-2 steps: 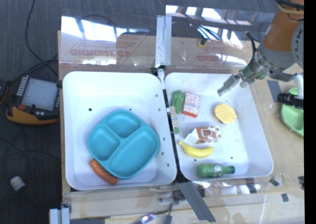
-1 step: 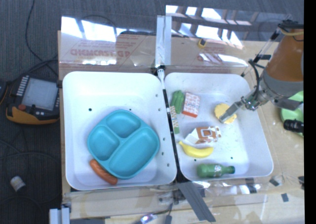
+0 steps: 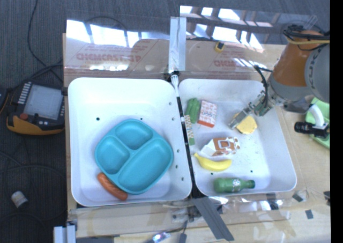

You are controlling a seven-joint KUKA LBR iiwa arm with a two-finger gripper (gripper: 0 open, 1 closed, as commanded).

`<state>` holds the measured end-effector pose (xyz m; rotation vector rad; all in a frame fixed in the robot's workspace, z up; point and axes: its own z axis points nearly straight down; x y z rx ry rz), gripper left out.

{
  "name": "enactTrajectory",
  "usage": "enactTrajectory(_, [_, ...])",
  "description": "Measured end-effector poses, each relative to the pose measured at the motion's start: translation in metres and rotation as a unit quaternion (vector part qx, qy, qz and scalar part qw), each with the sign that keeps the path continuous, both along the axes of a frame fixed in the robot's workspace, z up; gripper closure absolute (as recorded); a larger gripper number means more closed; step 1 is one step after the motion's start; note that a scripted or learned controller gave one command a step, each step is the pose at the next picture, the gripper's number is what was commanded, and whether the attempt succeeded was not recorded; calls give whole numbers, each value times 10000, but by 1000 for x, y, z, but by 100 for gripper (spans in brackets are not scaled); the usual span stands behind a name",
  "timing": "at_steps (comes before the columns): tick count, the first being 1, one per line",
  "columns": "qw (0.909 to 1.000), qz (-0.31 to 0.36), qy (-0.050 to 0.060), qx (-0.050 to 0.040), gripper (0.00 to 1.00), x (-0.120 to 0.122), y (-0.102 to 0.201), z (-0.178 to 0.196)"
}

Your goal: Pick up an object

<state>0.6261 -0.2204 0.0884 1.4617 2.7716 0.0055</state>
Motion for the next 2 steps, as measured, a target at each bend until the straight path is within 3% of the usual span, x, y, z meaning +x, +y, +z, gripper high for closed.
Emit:
enactTrajectory(1, [10000,2,-7,4,100,1,1,8])
enactTrajectory(2, [9983,-581,49,4,100,6,70,110])
